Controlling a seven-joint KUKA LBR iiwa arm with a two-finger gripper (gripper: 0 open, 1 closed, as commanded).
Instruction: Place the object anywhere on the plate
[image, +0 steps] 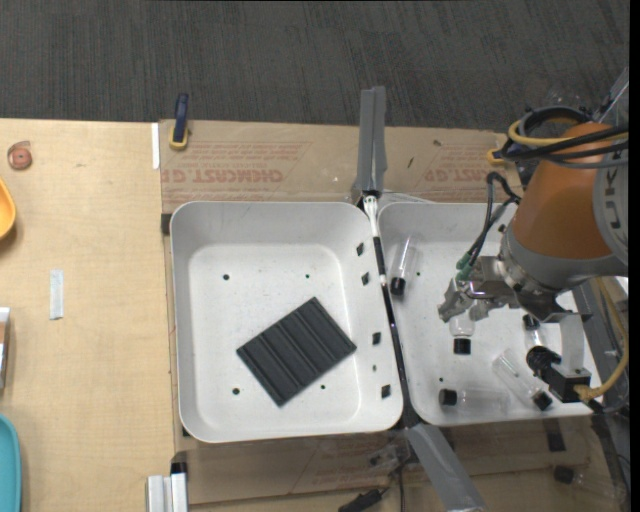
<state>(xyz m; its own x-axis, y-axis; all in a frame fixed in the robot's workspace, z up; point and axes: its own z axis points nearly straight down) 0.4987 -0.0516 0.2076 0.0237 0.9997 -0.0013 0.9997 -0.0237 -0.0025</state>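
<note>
Likely a light and slippery job: clear plastic tubes (400, 262) with black caps lie in the right bin (430, 215).
They look stiff and may roll, so take one across its middle. The gripper (465, 308) hangs above them; whether it is spread or closed I cannot tell. The dark ribbed plate (297, 350) in the left bin (200, 230) offers flat, free room.

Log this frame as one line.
arm: over right white bin | gripper: above clear tubes | dark ribbed plate: left white bin, bare
</note>
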